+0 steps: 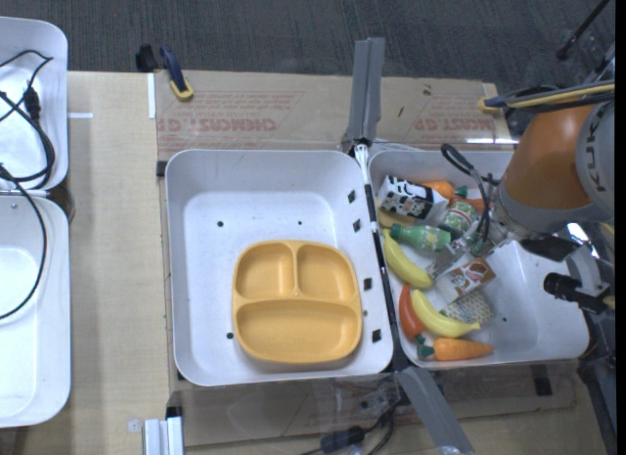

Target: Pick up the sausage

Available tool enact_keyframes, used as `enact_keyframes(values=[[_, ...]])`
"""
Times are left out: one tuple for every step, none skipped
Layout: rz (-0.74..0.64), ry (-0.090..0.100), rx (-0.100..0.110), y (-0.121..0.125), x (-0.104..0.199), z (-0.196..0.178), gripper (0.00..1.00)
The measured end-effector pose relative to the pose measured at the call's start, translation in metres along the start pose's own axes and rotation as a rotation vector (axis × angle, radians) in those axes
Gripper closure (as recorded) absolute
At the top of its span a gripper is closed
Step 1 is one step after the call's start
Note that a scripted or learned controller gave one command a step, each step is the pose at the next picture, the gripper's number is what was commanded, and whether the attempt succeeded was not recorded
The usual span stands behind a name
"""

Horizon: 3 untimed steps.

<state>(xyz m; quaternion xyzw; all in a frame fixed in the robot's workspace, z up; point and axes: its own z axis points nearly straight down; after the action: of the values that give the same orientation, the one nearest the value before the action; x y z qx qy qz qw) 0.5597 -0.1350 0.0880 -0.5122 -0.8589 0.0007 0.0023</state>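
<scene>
**Arm over the right bin, sausage at the bin's left wall**

Two white bins sit side by side at the centre of the frame. The left bin (pixel 177 248) holds a yellow divided plate (pixel 296 301), lying flat toward its lower right. The right bin (pixel 548 343) holds a cluster of toy food along its left half.

The sausage (pixel 408 312), red-orange and short, lies low in the right bin, just beside its left wall. It sits between two bananas: the upper banana (pixel 404 261) curves down along the wall above it, and the lower banana (pixel 446 320) touches its right side. A carrot (pixel 463 349) lies just below, near the bin's bottom edge.

Higher in the bin are a green bottle (pixel 426 238) on its side, a black-and-white carton (pixel 406 199) and a small printed packet (pixel 472 277).

The arm (pixel 548 164) enters from the right of the frame, its orange band over the bin's upper right. The gripper (pixel 481 236) hangs among the items at the bin's centre, near the bottle and packet and apart from the sausage. Whether the claw is apart or together cannot be told; nothing is seen held in it.

Brown cardboard (pixel 254 111) lies behind the bins.
</scene>
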Motion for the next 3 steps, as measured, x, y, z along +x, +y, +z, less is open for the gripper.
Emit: enact_keyframes(values=[[-0.207, -0.002, -0.003, -0.044, -0.052, -0.001, 0.0], [-0.301, -0.005, -0.005, 0.032, -0.111, -0.027, 0.0], [-0.37, 0.002, 0.001, 0.042, -0.121, -0.001, 0.0]])
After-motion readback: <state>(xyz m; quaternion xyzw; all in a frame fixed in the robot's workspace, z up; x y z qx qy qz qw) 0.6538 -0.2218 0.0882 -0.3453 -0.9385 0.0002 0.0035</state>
